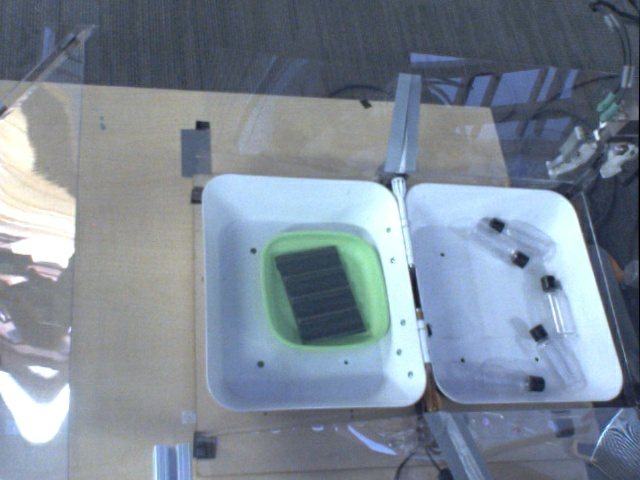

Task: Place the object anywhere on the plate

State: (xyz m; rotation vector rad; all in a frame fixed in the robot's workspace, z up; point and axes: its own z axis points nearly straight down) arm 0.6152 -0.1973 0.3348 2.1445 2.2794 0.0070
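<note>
Green plate (374, 298) is sitting in the left bin (230, 298), a dark ridged block (319, 294) lying flat on it. Clear black-capped vials (520, 240) are lying scattered across the right bin (455, 308).

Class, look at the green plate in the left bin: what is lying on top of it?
A dark ribbed rectangular block lies on the green plate, covering its middle. The plate surface beneath the block is hidden.
</note>
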